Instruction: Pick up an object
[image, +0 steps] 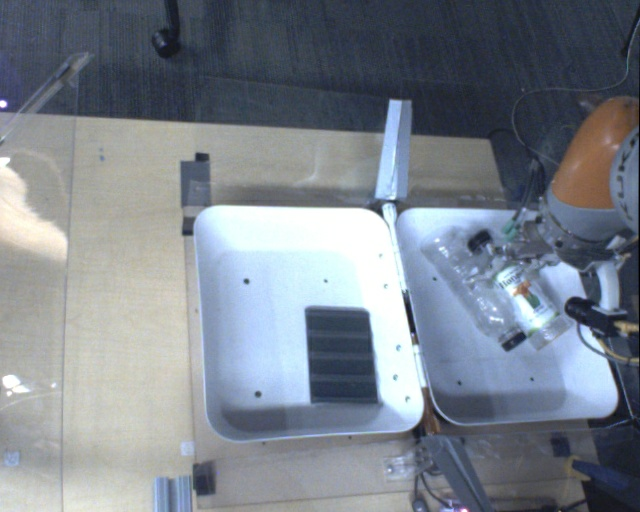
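While the arm (592, 160) reaches in from three o'clock, its gripper (530, 240) is seen low over the right bin (450, 385), at about the one o'clock part of that bin's floor. Whether the pincer is spread, pressed together or pinching anything cannot be told; the wrist body hides it from above.

A cluster of clear plastic items (470, 270) is noted in the upper middle of the right bin, lying flat on the floor. Among them a small clear bottle (522, 305) with a green and red label and a dark cap is made out, slanting toward five o'clock; it lies just beside the gripper, and contact cannot be confirmed.

The left bin (230, 300) is seen at nine o'clock of the right one, with a dark ribbed block (342, 353) resting toward its six o'clock side.

Handling is judged as follows: the clear pieces are taken to be light, thin-walled and slippery, likely to flex or skid under a pinch. The bottle is judged the stiffer target; a hold across its labelled middle is advised, not at the cap
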